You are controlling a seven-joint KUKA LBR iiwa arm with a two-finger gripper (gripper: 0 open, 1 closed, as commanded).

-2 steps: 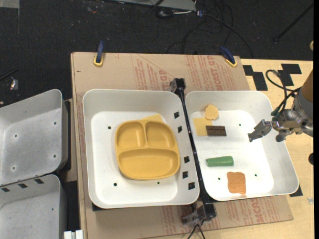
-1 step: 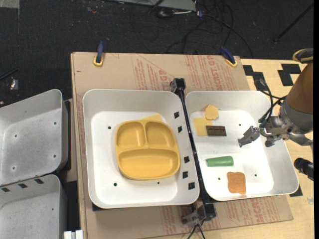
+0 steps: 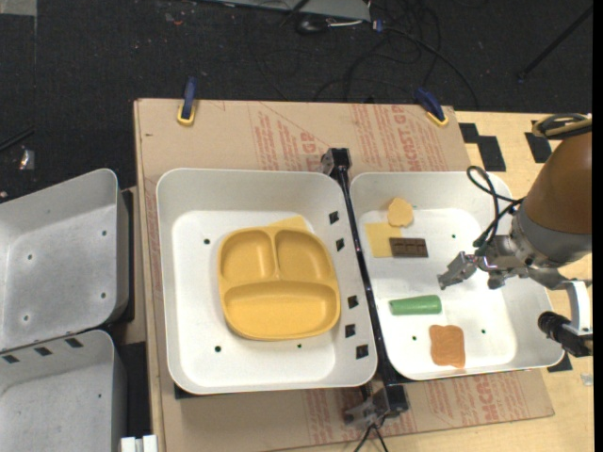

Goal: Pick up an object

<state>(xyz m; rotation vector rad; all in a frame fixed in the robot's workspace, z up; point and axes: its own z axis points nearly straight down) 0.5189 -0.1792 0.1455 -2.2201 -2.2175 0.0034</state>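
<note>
Fingers (image 3: 450, 276) of the gripper (image 3: 459, 271) are hanging low over the right bin (image 3: 490, 347), pointing toward the bins' shared divider; whether they are spread or pressed together cannot be told at this size, and nothing is showing between them. Reaching in from the right, the grey arm (image 3: 556, 224) is covering part of the bin's far right wall, with dark cables looping above the wrist.

Lying around the fingers in the right bin are five small things. A green cylinder (image 3: 415, 304) is resting on its side just below and left of the fingertips, apart from them. A brown, biscuit-like slab (image 3: 448, 346) is sitting nearer the front wall. A dark brown chocolate-like bar (image 3: 409, 248) is overlapping a pale yellow flat piece (image 3: 379, 239), and a small orange-yellow lump (image 3: 400, 212) is sitting just behind these, near the back wall.

Filling much of the left bin (image 3: 188, 252) is a yellow divided tray (image 3: 279, 283) with three compartments, lying flat.

Both bins are sitting on a cardboard sheet (image 3: 254, 130) covering the tabletop, clipped at the back by two clamps (image 3: 187, 102) with yellow jaws. Red printing is running across the cardboard upside down and at angles; it is too faint and broken to read. Two more white trays (image 3: 57, 252) are lying off to the left.
</note>
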